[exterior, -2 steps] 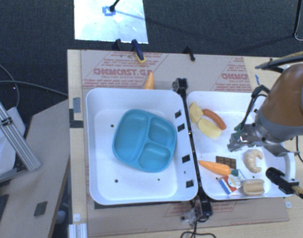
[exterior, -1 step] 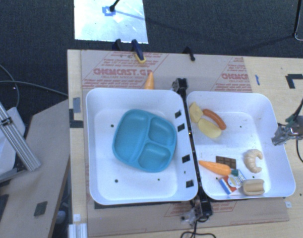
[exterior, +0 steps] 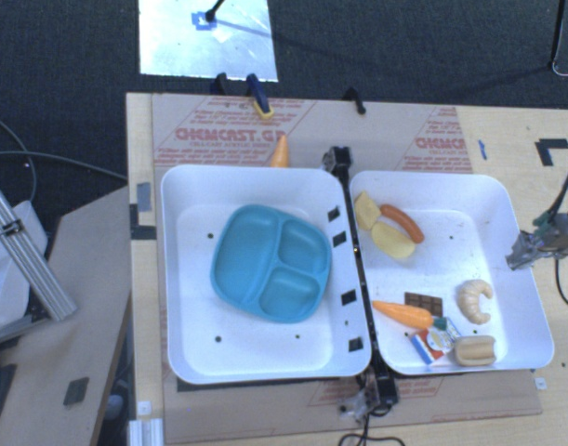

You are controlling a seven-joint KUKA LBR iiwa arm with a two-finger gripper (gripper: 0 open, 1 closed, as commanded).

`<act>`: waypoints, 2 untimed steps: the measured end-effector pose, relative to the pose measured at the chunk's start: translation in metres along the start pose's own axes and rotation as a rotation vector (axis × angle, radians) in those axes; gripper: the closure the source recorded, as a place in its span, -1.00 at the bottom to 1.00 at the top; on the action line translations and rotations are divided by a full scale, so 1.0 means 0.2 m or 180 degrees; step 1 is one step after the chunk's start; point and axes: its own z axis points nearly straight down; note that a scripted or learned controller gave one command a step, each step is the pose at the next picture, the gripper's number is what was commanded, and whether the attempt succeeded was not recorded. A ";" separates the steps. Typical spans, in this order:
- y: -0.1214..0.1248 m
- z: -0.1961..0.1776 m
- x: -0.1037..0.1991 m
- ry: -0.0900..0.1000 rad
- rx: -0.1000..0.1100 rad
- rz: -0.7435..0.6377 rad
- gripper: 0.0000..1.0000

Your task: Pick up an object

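From the camera view above the bench, my gripper [exterior: 525, 252] sits at the far three o'clock edge of the scene, just outside the right rim of the right bin [exterior: 521, 214]. Little of it is in frame, and I cannot tell how it is set or whether it has anything; nothing is visible in its grasp.

The things I could pick up all lie in the right bin. Toward eleven o'clock in that bin a sausage [exterior: 401, 222] lies slanted, touching two pale yellow potato-like pieces [exterior: 381, 229] that sit just left of it and below it. Toward four o'clock rests a cream croissant [exterior: 476, 300], the piece nearest my gripper but apart from it. At six o'clock a carrot [exterior: 403, 314] lies with its tip pointing to nine o'clock, a brown chocolate bar [exterior: 423, 302] just above it. Beside the carrot's thick end is a small colourful packet [exterior: 432, 341], and right of that a bread roll [exterior: 475, 349] near the bin's lower rim.

The left bin [exterior: 186, 249] holds a blue divided plate [exterior: 271, 262], slightly tilted, near its centre. Above that bin, at twelve o'clock, an orange cone-shaped object [exterior: 280, 151] lies on the board outside the rim.
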 end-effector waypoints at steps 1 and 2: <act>-0.05 -0.05 0.20 0.0011 0.0012 -0.0006 1.00; -0.05 -0.10 0.19 0.0006 0.0002 -0.0010 1.00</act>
